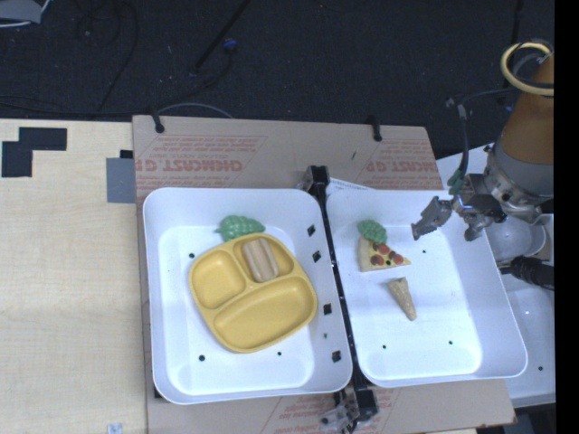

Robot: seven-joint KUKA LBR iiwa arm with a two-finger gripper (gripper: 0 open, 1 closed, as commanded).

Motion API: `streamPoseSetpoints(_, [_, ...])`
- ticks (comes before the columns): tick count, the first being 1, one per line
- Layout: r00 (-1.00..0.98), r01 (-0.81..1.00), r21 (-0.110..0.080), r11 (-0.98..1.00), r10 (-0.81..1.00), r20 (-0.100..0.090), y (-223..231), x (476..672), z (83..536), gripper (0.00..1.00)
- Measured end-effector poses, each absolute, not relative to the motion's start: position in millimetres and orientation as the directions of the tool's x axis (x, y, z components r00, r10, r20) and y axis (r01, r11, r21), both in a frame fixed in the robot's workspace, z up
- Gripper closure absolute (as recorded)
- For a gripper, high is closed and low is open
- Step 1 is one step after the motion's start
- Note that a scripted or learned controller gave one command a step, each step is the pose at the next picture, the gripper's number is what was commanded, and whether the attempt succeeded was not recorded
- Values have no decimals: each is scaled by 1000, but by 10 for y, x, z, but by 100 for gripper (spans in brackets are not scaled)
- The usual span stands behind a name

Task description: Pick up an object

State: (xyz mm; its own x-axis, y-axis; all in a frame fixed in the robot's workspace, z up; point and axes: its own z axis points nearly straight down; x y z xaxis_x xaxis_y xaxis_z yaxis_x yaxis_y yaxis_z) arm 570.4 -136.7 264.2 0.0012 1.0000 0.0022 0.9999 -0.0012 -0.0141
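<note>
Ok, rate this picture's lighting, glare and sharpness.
Camera view: even overhead light, the white bins bright but not blown out, shadows faint; the floor behind goes nearly black; the pizza slice and yellow tray read clearly, while the gripper looks slightly soft.

Upside-down red "CHEMCAST GP" print on brown board (pixel 271 156)

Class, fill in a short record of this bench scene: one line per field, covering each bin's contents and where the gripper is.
left bin: yellow divided tray with a hot dog in one compartment; green leafy piece at the tray's far edge
right bin: pizza slice, green piece, cone
gripper: above right bin, holding nothing, open
</note>
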Motion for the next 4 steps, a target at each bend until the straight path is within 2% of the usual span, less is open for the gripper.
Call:
streamPoseSetpoints(1, [0,1000,-3,0,1000,1,-1368,5723,2700,0])
streamPoseSetpoints(4, [1,1000,-8,-1,1000,2,-1291,5679,870,0])
